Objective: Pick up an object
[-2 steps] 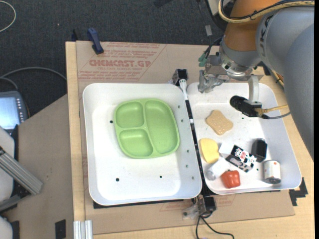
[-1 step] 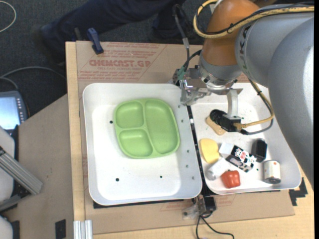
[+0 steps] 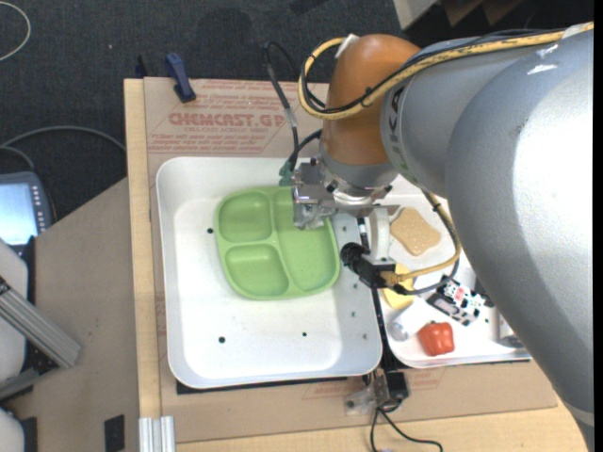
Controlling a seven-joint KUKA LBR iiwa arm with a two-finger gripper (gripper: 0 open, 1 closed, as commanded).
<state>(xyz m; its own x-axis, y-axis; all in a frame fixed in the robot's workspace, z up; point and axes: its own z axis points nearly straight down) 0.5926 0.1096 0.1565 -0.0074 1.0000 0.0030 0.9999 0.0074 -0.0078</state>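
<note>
Green plastic tray (image 3: pixel 273 245) lay in the left bin (image 3: pixel 188 281), right beneath and just left of your gripper (image 3: pixel 311 210), which hung over its right compartment; whether it was parted or gripping anything, I could not tell.

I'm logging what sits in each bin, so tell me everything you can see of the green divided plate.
The green divided plate is pale green, looks like moulded plastic, with rounded corners and three compartments: two smaller ones on its left, one long one on its right. It lies flat, turned slightly askew, in the upper middle of the left bin. The gripper stands over its upper right edge; whether it touches the plate is unclear.
</note>
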